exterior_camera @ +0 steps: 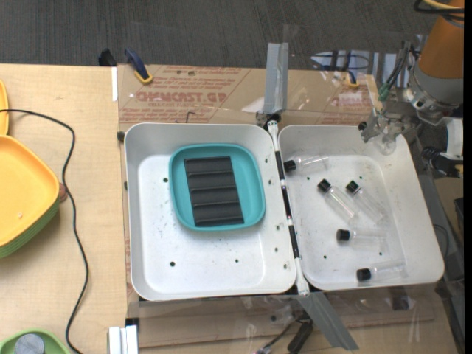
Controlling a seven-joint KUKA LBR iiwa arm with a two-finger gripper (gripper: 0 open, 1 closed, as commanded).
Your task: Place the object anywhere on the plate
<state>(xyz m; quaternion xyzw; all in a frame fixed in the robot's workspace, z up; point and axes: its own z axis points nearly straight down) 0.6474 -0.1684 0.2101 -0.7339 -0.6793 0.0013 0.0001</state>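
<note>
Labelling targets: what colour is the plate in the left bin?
Teal, with a dark ribbed insert; the camera view shows the plate clearly.

A robotics lab: two white bins (151,271) on a cardboard-covered bench (192,94), cable (74,220) trailing across.

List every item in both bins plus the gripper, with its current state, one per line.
Teal plate: flat in the left bin, a black ridged pad on it.
Black ridged pad: lying flat on the plate.
Clear vials with black caps: lying scattered in the right bin, none on the plate.
Gripper: above the right bin's far right corner, no vial seen between its fingers.
</note>
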